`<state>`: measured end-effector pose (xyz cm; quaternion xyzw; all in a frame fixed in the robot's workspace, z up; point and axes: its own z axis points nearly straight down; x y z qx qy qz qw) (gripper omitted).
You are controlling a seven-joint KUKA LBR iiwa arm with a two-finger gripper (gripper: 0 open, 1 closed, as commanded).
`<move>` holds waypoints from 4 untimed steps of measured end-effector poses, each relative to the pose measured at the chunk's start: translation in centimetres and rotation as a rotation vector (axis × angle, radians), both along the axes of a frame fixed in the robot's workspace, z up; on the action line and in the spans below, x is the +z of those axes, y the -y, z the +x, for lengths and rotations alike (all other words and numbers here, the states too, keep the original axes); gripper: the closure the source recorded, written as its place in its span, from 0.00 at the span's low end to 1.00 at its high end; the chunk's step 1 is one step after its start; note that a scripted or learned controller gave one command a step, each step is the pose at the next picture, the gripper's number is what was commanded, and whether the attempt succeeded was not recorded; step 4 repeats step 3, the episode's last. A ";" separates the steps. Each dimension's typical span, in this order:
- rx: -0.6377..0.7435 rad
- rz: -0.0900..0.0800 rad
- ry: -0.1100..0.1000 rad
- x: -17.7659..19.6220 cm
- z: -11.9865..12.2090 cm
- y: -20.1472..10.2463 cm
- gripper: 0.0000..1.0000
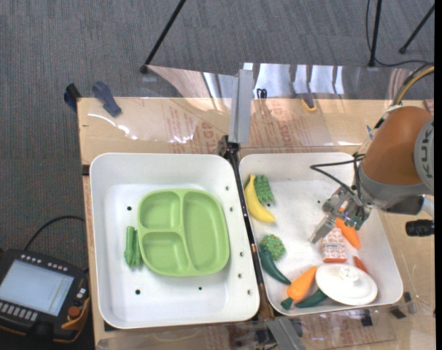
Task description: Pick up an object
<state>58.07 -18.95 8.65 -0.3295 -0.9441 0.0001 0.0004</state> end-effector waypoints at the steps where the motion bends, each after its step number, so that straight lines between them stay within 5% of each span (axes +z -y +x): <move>1: 0.026 0.001 0.001 0.0 -5.5 -0.6 0.00; 2: 0.001 0.002 0.000 0.0 -4.8 -2.8 0.00; 3: 0.003 0.002 0.005 1.0 -4.5 -2.8 1.00; 4: 0.003 0.002 0.005 1.0 -4.5 -2.8 1.00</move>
